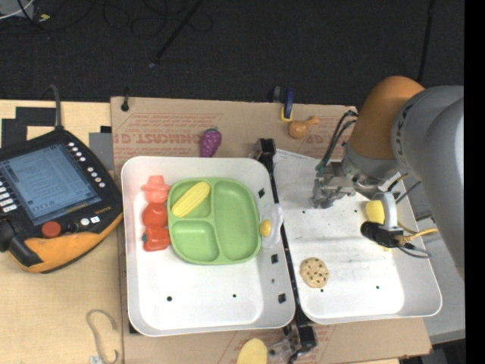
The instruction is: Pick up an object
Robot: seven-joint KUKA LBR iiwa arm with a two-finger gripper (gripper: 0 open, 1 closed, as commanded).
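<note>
Cardboard-covered counter (227,131) carries both bins. Nearest me, a cookie (314,271) lies untouched in the right bin (409,298). Farther back, the gripper (327,196) hovers low there; I cannot tell its jaw state. I judge nothing grasped yet.

From my remote seat I see a pale wooden bench top (53,309) under even overhead light, with a brown printed cardboard sheet (174,127) laid across it. Behind the bench lies a dark carpeted floor (250,36) with black cables (91,6) trailing over it. A grey and orange handheld control pendant (49,196) rests at the bench's left.
</note>
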